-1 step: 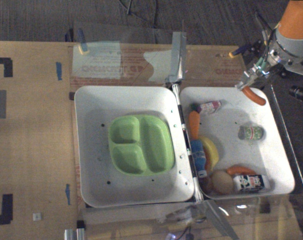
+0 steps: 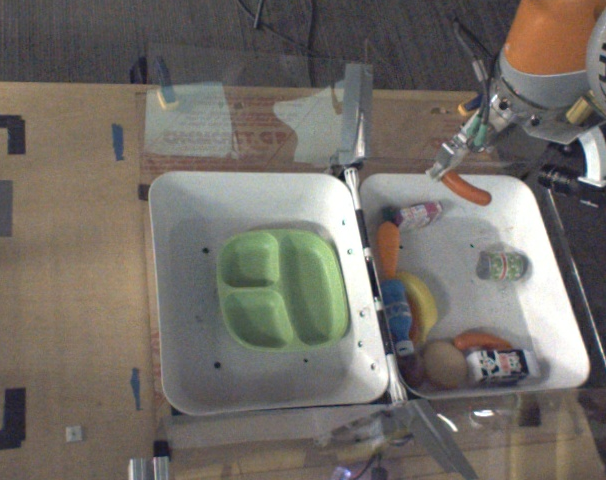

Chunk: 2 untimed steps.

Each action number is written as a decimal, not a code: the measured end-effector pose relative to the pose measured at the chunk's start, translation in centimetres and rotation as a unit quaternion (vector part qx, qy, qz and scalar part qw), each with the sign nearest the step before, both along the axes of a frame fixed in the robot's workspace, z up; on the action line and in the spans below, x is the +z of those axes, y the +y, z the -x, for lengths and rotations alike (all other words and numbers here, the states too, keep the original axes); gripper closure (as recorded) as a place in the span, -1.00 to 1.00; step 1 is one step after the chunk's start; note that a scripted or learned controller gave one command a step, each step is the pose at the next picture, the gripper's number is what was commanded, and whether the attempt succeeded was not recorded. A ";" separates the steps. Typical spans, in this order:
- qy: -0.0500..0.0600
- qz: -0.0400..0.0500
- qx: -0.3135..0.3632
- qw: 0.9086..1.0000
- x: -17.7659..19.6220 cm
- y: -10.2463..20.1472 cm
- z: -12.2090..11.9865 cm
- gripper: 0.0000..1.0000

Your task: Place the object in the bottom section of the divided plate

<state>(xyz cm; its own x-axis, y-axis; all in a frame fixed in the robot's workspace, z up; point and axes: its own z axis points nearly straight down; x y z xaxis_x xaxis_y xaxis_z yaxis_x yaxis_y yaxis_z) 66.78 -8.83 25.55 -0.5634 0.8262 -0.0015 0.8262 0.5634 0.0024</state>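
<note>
Reaching over the right bin, plate waiting in the left.

We see the desk, the two bins, and the green divided plate lying mid left bin with open room around it. Our pincer hangs at the right bin's far rim, touching the orange sausage; whether it is spread we cannot tell. We judge picking comes next, then crossing the middle rims.
</note>
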 end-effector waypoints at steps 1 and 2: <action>0.000 0.000 0.013 1.000 -5.3 8.8 0.1 1.00; 0.000 0.000 0.030 1.000 -7.0 16.3 4.9 1.00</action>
